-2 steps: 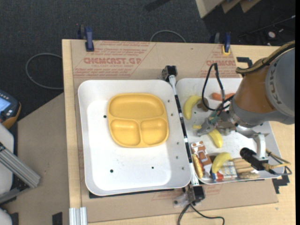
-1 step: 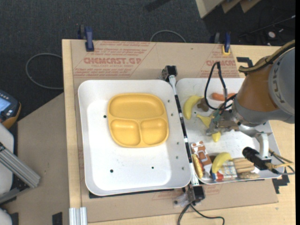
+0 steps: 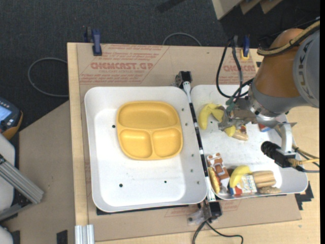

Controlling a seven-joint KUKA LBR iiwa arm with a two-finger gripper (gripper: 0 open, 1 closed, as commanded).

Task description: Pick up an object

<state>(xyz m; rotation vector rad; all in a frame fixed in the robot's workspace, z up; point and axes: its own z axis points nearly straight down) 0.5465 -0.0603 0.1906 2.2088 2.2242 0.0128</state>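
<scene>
Nearest, at the right white shallow bin's [image 3: 299,183] front edge: one yellow banana-shaped toy [image 3: 238,174]. Deeper in, two more bananas [image 3: 207,115] beside my claw [image 3: 231,120]; its grip I cannot tell. Left: one yellow three-compartment plastic tray [image 3: 150,129]. Farthest, cardboard reads "CHEMCAST GP" [image 3: 122,65].

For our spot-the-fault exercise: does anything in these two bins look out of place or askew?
Nothing looks spilled or broken. The yellow three-compartment plastic tray lies flat in the left white bin; small toys crowd the right white bin's lower edge.
</scene>
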